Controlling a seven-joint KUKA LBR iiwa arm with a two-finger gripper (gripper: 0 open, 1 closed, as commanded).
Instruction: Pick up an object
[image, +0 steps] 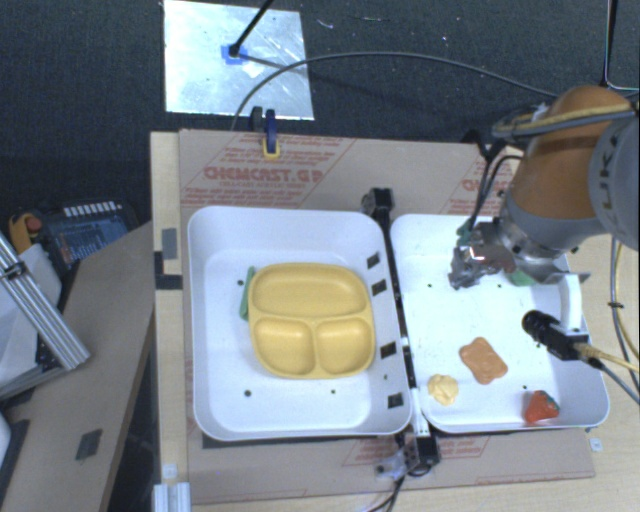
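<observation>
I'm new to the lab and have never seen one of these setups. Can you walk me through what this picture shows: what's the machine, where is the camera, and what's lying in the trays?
The picture comes from one fixed camera above the bench, looking down at a slant. The big grey and orange shape at the right is a robot arm; its gripper hangs over the right bin. From this angle I cannot tell how its fingers stand or see anything held in them.

Two shallow white bins sit side by side. The left bin holds a yellow divided plate with a small green item peeking out from under its left edge. In the right bin lie three small items: an orange-brown flat piece, a pale yellow lump and a red piece near the front corner. The arm is meant to pick one object up.
</observation>
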